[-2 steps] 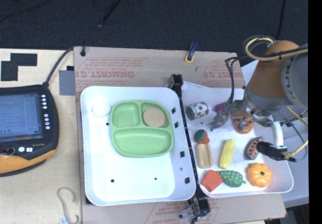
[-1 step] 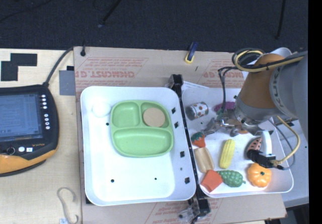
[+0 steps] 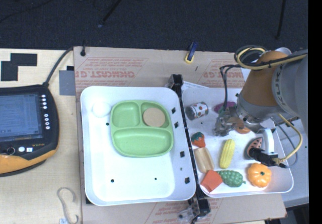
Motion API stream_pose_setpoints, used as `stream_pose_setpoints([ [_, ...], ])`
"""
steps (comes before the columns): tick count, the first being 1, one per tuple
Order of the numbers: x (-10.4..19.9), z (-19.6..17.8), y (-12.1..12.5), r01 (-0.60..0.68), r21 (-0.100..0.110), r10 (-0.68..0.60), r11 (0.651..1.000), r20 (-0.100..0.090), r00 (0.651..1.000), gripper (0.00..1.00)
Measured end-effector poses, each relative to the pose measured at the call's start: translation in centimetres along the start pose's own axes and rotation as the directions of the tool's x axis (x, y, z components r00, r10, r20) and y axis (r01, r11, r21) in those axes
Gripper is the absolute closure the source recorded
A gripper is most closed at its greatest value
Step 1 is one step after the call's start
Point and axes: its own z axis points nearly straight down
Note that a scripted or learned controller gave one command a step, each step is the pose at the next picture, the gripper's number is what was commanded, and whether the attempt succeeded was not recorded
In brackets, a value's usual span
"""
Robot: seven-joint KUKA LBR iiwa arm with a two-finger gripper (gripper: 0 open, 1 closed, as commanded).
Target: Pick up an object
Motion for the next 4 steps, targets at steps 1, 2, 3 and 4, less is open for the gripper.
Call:
stream_pose_setpoints([
  [1,-0.5,-5.7,0.5,0.001,-0.007,-0.001,1.000,0.003,1.000,1.00],
  [2,-1.4,-11.2,0.2,-0.003,-0.008,0.003,1.000,0.004,1.000,1.00],
  [3,-1.6,-13.3,0.2,0.000,-0.006,0.000,1.000,0.003,1.000,1.00],
  [4,4.0,-13.8,-0.9,0.006,-0.002,-0.006,1.000,0.000,1.000,1.00],
])
